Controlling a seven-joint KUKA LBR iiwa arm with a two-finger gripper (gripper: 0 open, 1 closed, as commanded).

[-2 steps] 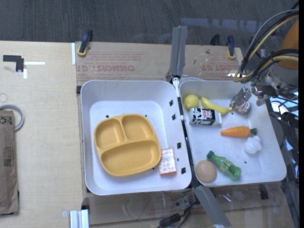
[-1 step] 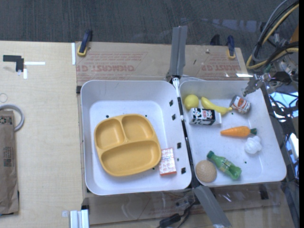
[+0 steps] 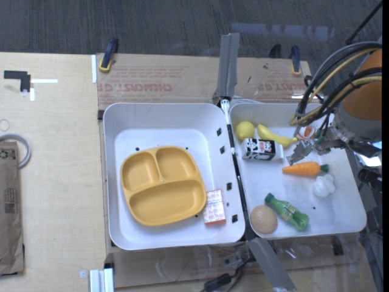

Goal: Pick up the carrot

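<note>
A pale bench bears two white bins; the right bin holds the clutter. The gripper hangs just above the carrot, presumably lined up to grasp; how it is set I cannot tell. The carrot lies flat between a milk carton and white garlic.

Smooth matt plastic carrot, glossy yellow plastic plate, matt white plastic bins, pale wood bench

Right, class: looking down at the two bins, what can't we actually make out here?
- Tool, camera view: small and tangled with cables above the carrot; its tip is unclear.
- Arm: cut off by the right edge.
- Small carton beside the yellow plate: print too small to read.
- White lump: too blurred to identify.
</note>
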